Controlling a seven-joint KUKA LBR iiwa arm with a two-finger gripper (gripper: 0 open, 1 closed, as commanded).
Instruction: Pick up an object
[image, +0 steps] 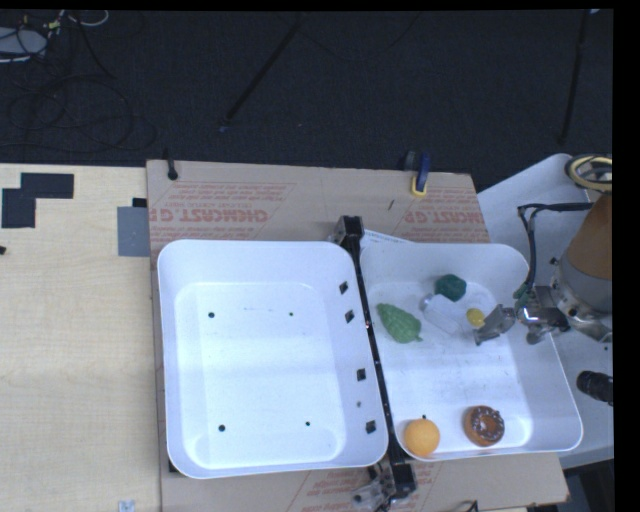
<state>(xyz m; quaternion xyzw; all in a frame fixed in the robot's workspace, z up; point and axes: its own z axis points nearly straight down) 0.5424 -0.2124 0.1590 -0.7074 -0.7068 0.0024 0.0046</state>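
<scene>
- The gripper (497, 325) reaches in from the right over the right bin (545, 400), low near that bin's right wall, with the grey arm and its orange band (592, 240) behind it.
- Its two fingers are spread a little apart, and nothing lies between them.
- A small yellow piece (476, 317) lies just beside the finger tips, on their left.
- A clear plastic bottle (440, 311) lies on its side next to the yellow piece, and its dark green cap (451, 288) points toward the back of the bin.
- A green leafy toy (399, 324) lies left of the bottle, close to the divider where the two bins meet.
- These four things crowd together in the upper half of the right bin, so the gripper has close neighbours on its left side.
- An orange ball (422, 437) sits in the front left corner of the right bin, near the wall.
- A brown doughnut (485, 426) rests near the front wall, to the right of the ball and apart from it.
- Between the upper cluster and the two front things the bin floor is open.
- The left bin (170, 350) shows only its white floor and a few dark dots.
- Both bins stand on a sheet of cardboard (260, 205), and a blue and yellow clamp (421, 176) grips its back edge.
</scene>
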